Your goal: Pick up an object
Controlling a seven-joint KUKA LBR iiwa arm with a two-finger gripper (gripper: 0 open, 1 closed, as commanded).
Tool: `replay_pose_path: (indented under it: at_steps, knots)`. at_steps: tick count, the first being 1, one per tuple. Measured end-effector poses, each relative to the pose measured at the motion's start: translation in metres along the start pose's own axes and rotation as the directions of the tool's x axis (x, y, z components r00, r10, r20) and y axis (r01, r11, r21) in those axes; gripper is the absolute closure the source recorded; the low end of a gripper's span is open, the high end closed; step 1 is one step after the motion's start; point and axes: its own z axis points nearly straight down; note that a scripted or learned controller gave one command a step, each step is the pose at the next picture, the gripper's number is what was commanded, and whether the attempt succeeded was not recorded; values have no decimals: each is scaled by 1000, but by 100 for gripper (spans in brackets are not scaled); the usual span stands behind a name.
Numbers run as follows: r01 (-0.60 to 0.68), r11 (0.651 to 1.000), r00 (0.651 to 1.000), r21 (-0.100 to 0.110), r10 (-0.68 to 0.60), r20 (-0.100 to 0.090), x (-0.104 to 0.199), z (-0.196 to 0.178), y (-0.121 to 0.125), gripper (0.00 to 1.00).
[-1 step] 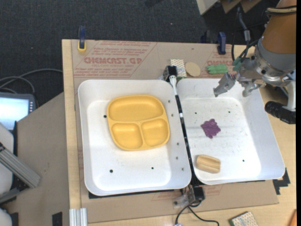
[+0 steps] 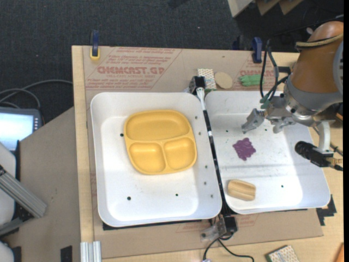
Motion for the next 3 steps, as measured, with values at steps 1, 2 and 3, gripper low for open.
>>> replay_pose_path:
  at_steps: [1, 2, 3]
  knots:
    - [1, 1000, 1000, -7, -1, 0, -12, 107, -3, 0]
    - [0, 1000, 1000, -15, 0, 2, -12, 91, -2, 100]
    - [10, 1000, 1000, -24, -10, 0, 48, -16, 2, 100]
